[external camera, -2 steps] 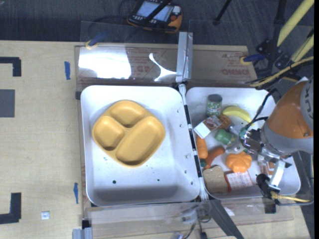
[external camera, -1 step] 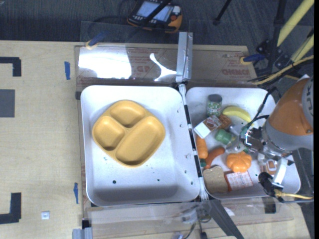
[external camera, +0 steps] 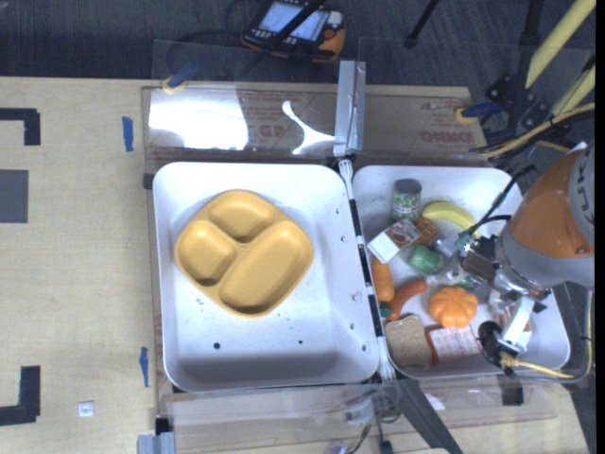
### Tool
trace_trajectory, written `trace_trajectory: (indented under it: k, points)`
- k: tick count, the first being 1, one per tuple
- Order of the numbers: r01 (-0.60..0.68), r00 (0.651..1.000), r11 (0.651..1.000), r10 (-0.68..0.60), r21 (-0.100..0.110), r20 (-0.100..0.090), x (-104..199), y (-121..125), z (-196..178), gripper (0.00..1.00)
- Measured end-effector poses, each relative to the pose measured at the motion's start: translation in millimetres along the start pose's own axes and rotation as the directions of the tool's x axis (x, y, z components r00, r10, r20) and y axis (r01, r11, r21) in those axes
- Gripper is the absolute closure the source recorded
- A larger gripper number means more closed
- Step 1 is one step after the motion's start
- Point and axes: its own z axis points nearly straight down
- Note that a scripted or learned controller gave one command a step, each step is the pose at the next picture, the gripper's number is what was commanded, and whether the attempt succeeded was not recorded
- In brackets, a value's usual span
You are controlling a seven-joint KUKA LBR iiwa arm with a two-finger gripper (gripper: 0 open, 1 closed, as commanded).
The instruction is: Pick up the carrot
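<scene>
Carrot lies left of the pincer

Robotics lab: taped bench, tripod legs, teach pendant, floor cables.

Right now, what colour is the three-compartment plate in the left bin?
Mustard yellow. The three-compartment plate shows best in the camera view.

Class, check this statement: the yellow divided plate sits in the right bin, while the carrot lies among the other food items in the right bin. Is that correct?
Not quite. The camera view shows the yellow divided plate in the left bin, not the right. The rest stands: the carrot lies among the food items in the right bin.
</scene>
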Motion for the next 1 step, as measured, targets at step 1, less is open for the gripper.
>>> trace_trajectory:
  k: [1]
  points:
    - [-0.22,0.975,0.975,0.219,0.035,0.031,-4.3,-17.7,17.2,0.0]
